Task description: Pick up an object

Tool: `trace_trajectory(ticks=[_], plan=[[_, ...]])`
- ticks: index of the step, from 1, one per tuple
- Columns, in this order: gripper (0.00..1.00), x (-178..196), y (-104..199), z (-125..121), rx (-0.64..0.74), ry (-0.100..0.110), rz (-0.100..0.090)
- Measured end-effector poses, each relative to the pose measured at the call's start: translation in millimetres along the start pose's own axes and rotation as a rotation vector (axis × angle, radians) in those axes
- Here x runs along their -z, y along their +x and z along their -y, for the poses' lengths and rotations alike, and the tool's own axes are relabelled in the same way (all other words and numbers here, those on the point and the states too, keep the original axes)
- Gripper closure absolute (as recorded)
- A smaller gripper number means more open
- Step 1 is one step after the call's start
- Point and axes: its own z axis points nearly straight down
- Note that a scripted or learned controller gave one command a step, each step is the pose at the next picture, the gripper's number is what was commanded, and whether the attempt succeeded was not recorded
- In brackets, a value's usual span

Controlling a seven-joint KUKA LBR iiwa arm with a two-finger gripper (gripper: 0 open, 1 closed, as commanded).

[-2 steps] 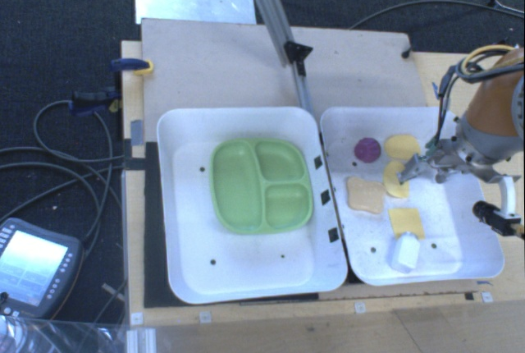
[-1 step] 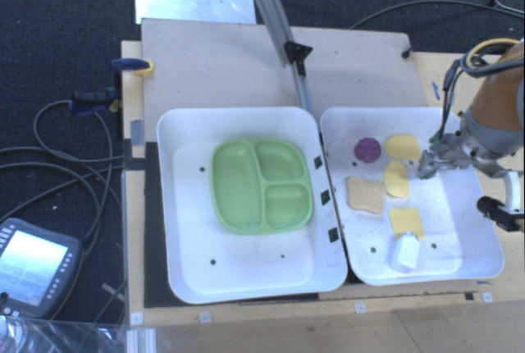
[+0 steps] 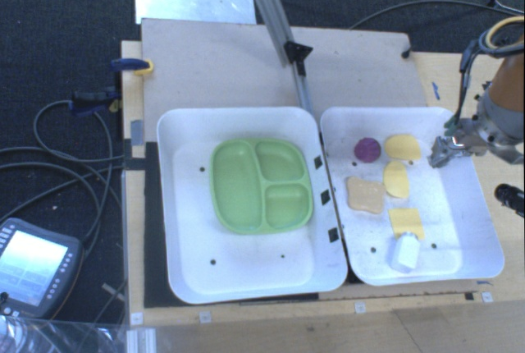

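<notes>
in the right bin (image 3: 467,261), near its far right corner, the pincer (image 3: 440,153) hangs low over the white floor with nothing between its fingers; whether they stand wide or narrow i cannot tell from this slant. the nearest thing to it is a yellow round piece (image 3: 403,147), just beside it toward the bin's middle, with a purple ball (image 3: 367,149) a little further on the same line. nearer the camera lie a yellow oval piece (image 3: 396,179), a tan slice like toast (image 3: 365,194), a yellow square block (image 3: 406,222) and, touching that block's near edge, a small white bottle (image 3: 404,253). any of these would serve, but the yellow round piece looks the likeliest target. to do the step well, i judge the arm should centre over that piece before it drops, since the pincer now sits to its side and a straight descent would meet bare floor. the piece looks flat and low, so the fingers need to reach almost to the floor and straddle its narrower width. the bin wall is close behind the pincer, so the move should be inward, away from the rim. the left bin (image 3: 184,261) holds a green divided plate (image 3: 262,184), well apart. both bins rest on the surface (image 3: 213,64).
</notes>
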Motion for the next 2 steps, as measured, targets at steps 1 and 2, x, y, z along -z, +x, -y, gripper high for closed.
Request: trace_trajectory(ticks=[1,2], plan=[[1.00,54.7,-0.5,-2.4,0.000,-0.001,0.001],[1.00,65.7,47.3,-13.5,0.003,0.003,-0.003]])
